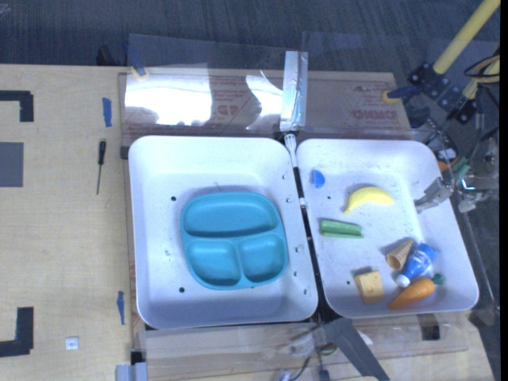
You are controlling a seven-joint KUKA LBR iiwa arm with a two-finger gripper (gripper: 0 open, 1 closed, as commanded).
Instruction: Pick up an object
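Gripper [444, 185] seen at the right bin's [381, 151] right edge; finger state can't be told. Lower right, the cone [399, 253], bottle [417, 264] and carrot [413, 293] are crowded, so a missed or double grab is likely.

**A robotics test bench in a laboratory**

A lab setting is indicated by the plywood bench [55, 213], on which black corner marks and strips of blue tape are laid out. Two shallow white bins [151, 236] are fixed side by side, backed by a clear plastic screen [214, 94] held with tape. To the right of the bins, cabling and metal fittings [452, 101] are seen. Toy food and a blue divided tray [232, 238] are set in the bins as test pieces.
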